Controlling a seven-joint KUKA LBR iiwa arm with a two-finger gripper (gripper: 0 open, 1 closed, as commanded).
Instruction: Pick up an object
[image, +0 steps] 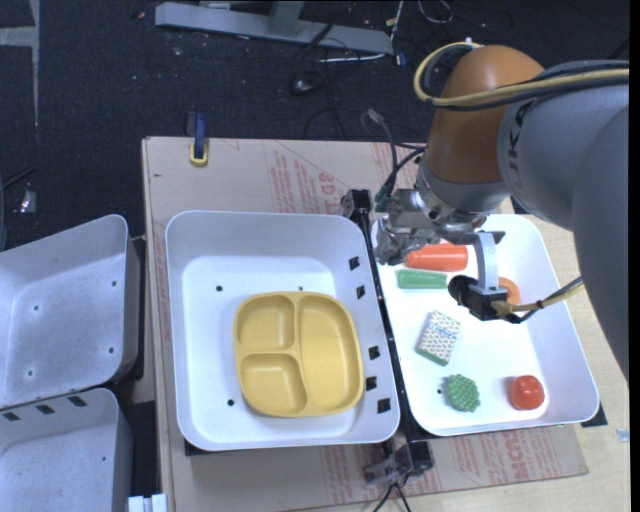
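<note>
My gripper hangs over the far left corner of the right bin, under the arm's orange band. Just right of it lies an orange carrot-like piece, with a flat green bar in front of that. Nothing shows as held. Further forward in the same bin are a white box with green checks, a green broccoli-like piece and a red tomato-like piece. A small orange thing is partly hidden by a black cable fitting.
The left bin holds a yellow divided plate. A black ridge with clips separates the two bins. Grey trays lie off the bench to the left. The arm's grey body covers the right bin's far right corner.
</note>
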